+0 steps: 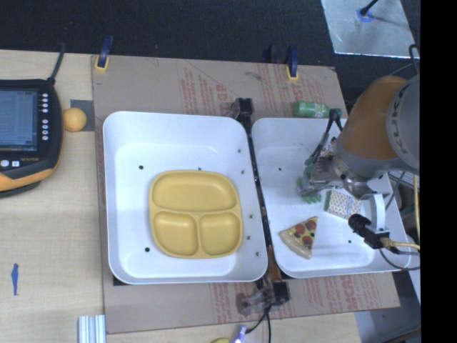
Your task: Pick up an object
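Observation:
In the right bin [285, 138], a toy pizza slice [300, 236] lies near the front. A small pale packet with a speckled pattern [340, 204] lies just behind and right of it, partly under the arm. My gripper [311, 186] is low over the middle of the right bin, left of the packet and behind the pizza slice. The arm's grey and orange body [371, 123] hides what lies beneath it. A yellow divided plate [195, 212] rests in the left bin [121, 156], far from the gripper.
A green object [310, 109] lies on the cardboard behind the right bin. An orange ball [73, 118] and a teach pendant [25, 134] sit on the bench at the left. Clamps hold the cardboard's back edge.

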### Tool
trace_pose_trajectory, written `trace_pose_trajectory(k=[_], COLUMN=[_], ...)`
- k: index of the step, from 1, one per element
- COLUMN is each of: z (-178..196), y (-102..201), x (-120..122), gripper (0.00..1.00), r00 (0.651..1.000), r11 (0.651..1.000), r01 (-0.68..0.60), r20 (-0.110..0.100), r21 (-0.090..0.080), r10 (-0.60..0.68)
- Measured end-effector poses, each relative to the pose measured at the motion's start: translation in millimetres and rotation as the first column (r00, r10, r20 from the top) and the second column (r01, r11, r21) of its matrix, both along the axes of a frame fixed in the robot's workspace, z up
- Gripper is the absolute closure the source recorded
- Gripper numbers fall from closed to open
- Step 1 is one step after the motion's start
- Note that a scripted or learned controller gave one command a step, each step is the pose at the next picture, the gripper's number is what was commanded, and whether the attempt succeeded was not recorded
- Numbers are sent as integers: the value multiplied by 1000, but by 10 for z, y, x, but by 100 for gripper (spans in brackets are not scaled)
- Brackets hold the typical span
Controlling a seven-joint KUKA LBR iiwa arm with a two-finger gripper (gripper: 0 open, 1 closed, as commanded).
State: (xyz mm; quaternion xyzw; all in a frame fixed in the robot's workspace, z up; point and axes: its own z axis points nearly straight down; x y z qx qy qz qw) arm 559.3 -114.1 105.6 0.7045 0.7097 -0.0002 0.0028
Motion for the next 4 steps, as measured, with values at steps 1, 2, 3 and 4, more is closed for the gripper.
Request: trace_pose_trajectory(k=[1, 2, 3, 4], z=[-1, 100, 100, 200], y=[1, -6, -6, -12], x=[-1, -1, -1, 0], gripper=[0, 100, 0, 100], r00=[1000, 1000, 1000, 1000], r11=[1000, 1000, 1000, 1000], r01=[0, -3, -3, -5], r20=[0, -2, -2, -2], r21=[0, -1, -1, -2], r10=[0, 3, 3, 5])
